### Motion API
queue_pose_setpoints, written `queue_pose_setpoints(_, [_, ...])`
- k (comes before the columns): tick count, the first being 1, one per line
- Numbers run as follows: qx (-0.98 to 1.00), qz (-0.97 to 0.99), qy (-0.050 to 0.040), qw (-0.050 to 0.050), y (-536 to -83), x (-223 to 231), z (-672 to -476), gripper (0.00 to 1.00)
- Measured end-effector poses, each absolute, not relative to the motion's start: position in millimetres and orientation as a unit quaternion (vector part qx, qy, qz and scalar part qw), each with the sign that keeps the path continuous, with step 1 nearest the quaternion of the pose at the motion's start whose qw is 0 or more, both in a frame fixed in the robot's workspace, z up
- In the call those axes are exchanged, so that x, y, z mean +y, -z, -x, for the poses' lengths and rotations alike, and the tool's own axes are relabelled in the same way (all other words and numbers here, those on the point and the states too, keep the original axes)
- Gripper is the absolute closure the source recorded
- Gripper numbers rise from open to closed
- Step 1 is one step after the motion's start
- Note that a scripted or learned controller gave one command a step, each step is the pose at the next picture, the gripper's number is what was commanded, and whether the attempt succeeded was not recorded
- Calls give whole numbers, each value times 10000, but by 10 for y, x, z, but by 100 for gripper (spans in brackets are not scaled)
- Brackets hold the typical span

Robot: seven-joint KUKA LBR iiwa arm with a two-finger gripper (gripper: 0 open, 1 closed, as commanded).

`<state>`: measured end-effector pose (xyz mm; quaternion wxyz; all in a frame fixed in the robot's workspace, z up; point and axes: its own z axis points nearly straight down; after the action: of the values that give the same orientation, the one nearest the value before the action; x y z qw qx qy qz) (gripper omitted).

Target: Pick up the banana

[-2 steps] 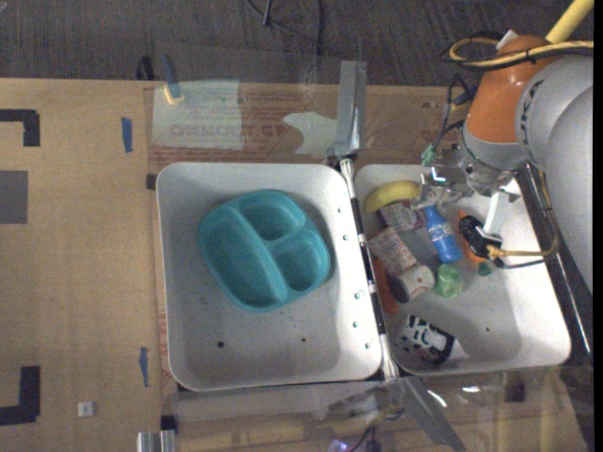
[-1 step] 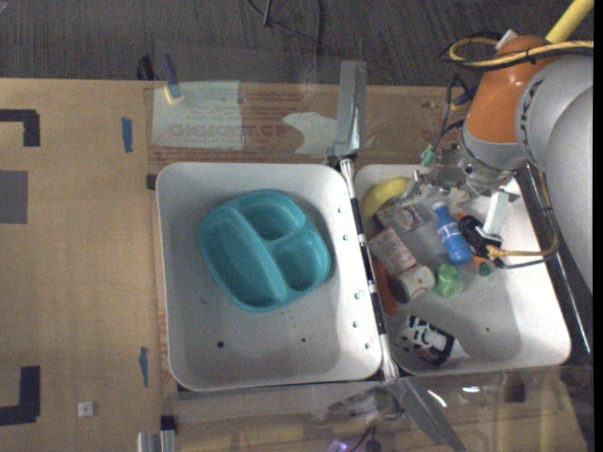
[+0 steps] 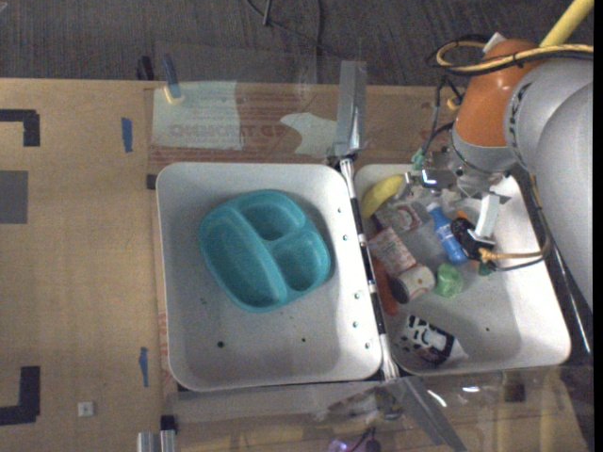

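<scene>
We see banana (image 3: 382, 194) lying in right bin (image 3: 528, 332), far-left corner (beside clutter), not lifted. Tool (image 3: 450, 182) hovers just beside; we cannot tell its state. Grasp, lift remain.

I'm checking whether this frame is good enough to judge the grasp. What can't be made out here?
- Hand: its fingers are hidden under the wrist, so their state is unreadable.
- Banana: its right end is covered by clutter and the arm.
- Small items in the right bin: too blurred to identify.
</scene>
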<state>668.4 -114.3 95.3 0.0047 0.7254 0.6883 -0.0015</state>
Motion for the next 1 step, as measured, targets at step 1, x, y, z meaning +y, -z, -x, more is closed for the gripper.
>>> queue_pose_setpoints(1, [6952,-7187,24,67,-950,-1104,-6679,0])
